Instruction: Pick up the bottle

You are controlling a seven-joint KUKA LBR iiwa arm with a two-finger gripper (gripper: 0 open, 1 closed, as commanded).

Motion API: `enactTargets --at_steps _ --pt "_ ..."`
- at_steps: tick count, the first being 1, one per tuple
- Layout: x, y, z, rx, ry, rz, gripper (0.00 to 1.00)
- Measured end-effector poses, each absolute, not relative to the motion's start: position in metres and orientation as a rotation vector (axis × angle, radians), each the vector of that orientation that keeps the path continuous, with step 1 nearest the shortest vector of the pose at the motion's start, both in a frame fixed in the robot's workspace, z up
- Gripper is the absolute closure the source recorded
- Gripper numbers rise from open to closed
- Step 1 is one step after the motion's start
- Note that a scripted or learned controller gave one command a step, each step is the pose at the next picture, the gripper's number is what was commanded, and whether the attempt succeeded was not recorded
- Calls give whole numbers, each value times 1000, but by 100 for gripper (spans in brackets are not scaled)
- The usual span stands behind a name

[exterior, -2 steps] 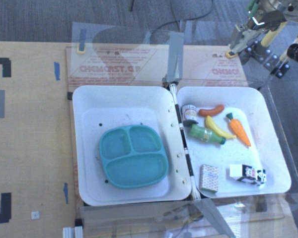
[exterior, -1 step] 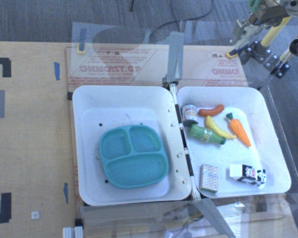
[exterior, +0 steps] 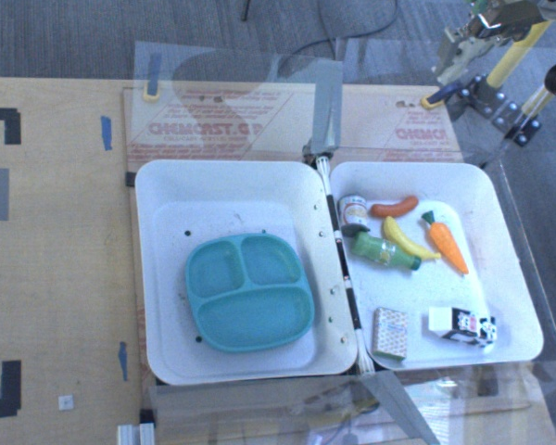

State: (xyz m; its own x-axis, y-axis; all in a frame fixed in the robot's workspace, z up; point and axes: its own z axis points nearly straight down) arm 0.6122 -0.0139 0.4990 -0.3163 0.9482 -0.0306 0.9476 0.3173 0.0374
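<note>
While green bottle lies on its side, far-left in right bin, touching banana and near can, approach from above, jaws across narrow body, clear of banana. Arm's tool waits far right; jaws' state: cannot tell.

— How many bins on the bench?

— Two white ones, the left bin and the right bin.

— And in the left?

— One teal divided tray, with three compartments.

— The right looks busier.

— Seven things. One green bottle near the centre, one small can at its eleven o'clock, one sausage at twelve, one banana, one carrot at three. Then one small box at six, and one black-and-white toy cow at five.

— Any doubles?

— None; one of each kind.
</note>
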Motion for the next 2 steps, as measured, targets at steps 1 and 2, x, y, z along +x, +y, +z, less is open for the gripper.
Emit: enactTargets --at_steps 1,2 --pt "613 -13 511 1802 2508 22 100" --pt "614 -11 522 1795 2504 24 100"
